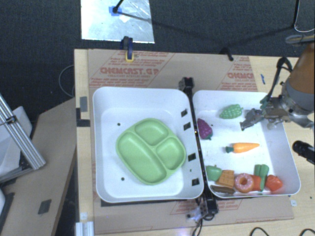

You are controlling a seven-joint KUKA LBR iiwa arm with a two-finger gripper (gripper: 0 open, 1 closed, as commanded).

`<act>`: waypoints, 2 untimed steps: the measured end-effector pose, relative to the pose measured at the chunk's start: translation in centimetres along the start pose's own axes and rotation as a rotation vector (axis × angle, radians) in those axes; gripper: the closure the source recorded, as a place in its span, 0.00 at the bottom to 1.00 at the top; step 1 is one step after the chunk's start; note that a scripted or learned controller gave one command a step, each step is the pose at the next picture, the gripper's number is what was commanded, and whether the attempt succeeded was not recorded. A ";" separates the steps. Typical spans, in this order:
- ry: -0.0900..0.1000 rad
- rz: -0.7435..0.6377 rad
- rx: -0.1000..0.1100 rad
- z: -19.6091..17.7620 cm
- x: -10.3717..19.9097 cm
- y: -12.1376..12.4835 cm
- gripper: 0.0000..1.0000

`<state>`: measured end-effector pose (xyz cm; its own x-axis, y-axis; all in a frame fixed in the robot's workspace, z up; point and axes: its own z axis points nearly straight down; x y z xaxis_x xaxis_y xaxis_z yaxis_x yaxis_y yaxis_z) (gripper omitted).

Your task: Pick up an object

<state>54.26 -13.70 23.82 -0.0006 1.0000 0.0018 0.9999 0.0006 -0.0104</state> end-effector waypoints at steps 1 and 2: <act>-0.002 -0.003 -0.012 -0.6 0.0 0.2 0.00; -0.001 -0.001 -0.010 3.9 -0.3 -0.4 0.00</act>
<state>53.81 -14.01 19.90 -0.0013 1.0000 0.0004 1.0000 0.0013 -0.0007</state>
